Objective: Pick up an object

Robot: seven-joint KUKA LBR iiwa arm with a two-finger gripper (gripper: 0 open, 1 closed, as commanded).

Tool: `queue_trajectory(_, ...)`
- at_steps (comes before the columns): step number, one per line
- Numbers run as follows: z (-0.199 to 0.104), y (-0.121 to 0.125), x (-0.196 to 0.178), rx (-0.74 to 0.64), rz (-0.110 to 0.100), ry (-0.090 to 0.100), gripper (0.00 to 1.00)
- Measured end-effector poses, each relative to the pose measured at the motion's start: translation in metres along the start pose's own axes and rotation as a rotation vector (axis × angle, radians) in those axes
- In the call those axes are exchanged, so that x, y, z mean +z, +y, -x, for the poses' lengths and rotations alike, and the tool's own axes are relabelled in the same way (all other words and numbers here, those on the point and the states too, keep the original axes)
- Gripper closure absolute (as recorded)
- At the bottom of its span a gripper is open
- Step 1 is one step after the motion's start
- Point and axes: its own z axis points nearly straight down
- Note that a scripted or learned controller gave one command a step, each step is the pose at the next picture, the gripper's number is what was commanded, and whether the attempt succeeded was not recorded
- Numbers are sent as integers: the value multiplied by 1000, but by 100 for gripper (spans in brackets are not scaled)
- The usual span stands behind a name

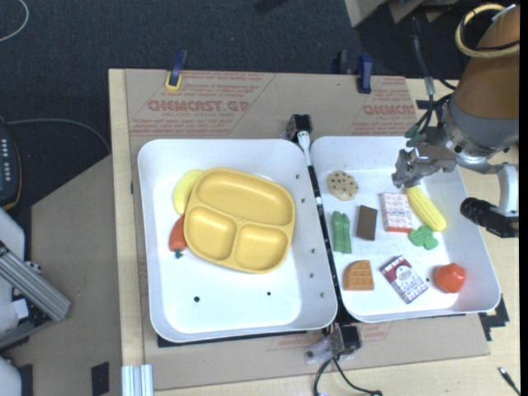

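Note:
My gripper [406,175] hangs over the back of the right bin [487,280], just behind a red-and-white box [397,211] and a yellow corn cob [426,208]. Nothing visible is held in it. Also in this bin lie a round cookie [341,185], a green pea pod [340,231], a brown chocolate bar [367,221], a small green vegetable [424,238], an orange waffle [358,275], a red carton [406,277] and a red tomato [450,278].
The left bin [157,246] holds a yellow divided plate [239,219], with a banana [186,190] and a red pepper [177,236] tucked at its left side. A black divider rail [315,196] runs between the bins. The arm's orange band [491,64] rises at the upper right.

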Motion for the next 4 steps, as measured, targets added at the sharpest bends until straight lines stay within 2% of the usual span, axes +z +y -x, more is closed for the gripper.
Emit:
queue_trajectory(1,-43,-25,-2,2,-2,0,100)
queue_trajectory(2,-73,-26,9,3,-2,-2,100)
queue_trajectory(3,-61,-39,9,7,-2,-3,100)
queue_trajectory(4,-82,-37,9,3,0,-2,100)
